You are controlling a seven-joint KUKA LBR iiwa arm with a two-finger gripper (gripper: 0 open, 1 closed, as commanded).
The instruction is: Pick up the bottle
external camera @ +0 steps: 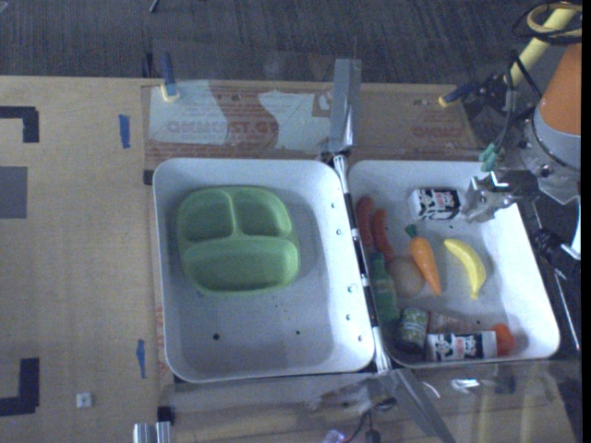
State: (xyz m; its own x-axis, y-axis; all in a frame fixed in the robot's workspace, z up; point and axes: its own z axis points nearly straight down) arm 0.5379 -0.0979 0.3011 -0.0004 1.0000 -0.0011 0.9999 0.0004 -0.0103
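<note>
Lying nearest the camera, along the near edge of the right bin (545,330), the bottle (462,344) is resting on its side, its orange cap pointing toward the bin's near right corner and its white, dark-printed label facing up. A small green-topped jar (412,326) is sitting just beside its base, close enough to crowd a grasp from that end. The bottle is looking like a light, rigid plastic toy with a smooth, likely slippery round body, so it is probably asking for a pinch across the labelled middle, fingers straddling its width, rather than at the narrow cap. Farther back, a carrot (425,261) and a banana (467,264) are lying mid-bin, and a small carton (435,202) is standing near the far edge. The gripper (487,199) is hovering by the far right corner, well apart from the bottle; whether it is spread or pressed together I cannot tell.
</note>
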